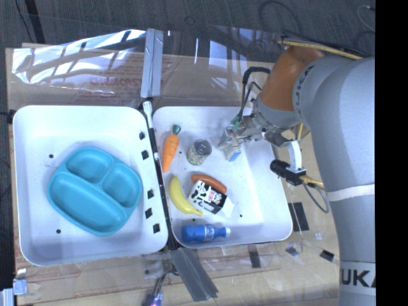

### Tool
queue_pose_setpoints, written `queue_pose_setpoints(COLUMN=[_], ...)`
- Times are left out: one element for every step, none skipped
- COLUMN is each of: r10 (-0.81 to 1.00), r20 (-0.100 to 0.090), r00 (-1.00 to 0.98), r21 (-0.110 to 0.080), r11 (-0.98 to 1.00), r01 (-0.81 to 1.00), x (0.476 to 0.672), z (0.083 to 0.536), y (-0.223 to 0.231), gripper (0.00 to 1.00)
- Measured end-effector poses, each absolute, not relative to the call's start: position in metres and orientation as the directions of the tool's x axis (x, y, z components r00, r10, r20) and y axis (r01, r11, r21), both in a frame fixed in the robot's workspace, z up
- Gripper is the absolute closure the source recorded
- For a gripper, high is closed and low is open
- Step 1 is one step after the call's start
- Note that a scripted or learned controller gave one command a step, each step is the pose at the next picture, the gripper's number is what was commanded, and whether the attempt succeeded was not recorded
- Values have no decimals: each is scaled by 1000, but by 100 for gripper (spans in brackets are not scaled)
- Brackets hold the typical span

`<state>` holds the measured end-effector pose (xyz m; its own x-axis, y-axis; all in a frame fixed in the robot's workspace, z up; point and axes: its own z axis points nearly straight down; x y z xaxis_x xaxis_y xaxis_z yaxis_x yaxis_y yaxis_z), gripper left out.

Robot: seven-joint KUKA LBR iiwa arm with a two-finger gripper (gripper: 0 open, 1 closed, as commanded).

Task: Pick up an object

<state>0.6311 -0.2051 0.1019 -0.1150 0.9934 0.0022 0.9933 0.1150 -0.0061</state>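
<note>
- Plate (pixel 95 190) is lying in the left bin (pixel 25 171).
- Carrot (pixel 169 150), banana (pixel 181 197), can (pixel 199 150), bottle (pixel 204 233) are waiting unpicked in the right bin (pixel 271 215).
- Gripper (pixel 233 144) is hovering beside the can; finger state untellable, nothing visibly held.

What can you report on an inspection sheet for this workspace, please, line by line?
Surface: bench bearing two shallow white bins side by side; clear plastic sheet taped along the far edge.
Job's things: right bin holds a carrot, small can, banana, red sausage, black-and-white packet, blue bottle.
Clutter: left bin holds a blue divided plate.
Hand: hand sits low over the right bin's far part, near the can; finger state cannot be judged.
Cables: black cable loops beside the wrist; more cables lie on the floor behind.
Surroundings: dark floor beyond the bench; tape pieces on the bench's near edge.
</note>
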Motion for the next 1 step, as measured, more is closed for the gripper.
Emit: queue_pose_setpoints(r10=[976], r20=[-1], r00=[-217], r21=[0], r11=[217], r01=[976], x=[658], z=[214], y=[-151], gripper=[100])
